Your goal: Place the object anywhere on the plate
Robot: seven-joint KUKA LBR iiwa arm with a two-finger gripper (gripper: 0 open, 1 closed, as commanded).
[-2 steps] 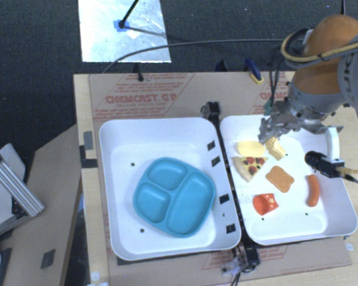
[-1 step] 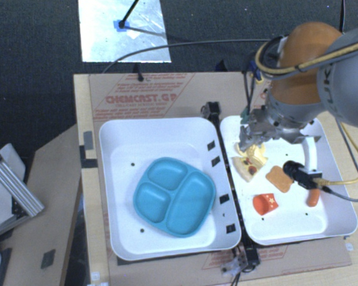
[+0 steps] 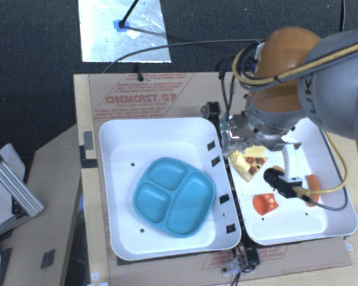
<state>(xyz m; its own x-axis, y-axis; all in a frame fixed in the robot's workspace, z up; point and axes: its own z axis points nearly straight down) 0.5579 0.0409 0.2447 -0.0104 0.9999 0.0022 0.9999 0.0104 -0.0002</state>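
Note:
A blue plate with three compartments lies in the left white bin. My gripper hangs low over the middle of the right bin, under the grey arm with its orange band. Just left of the gripper lies a yellow pizza-slice toy with red dots. A small red piece rests below and to the left of the gripper. An orange-red sausage-shaped toy sits to its right. I see nothing held in the gripper.
The two bins meet along a dividing wall with black clips. A cardboard sheet lies under and behind the bins. A shiny foil square sits at the far back.

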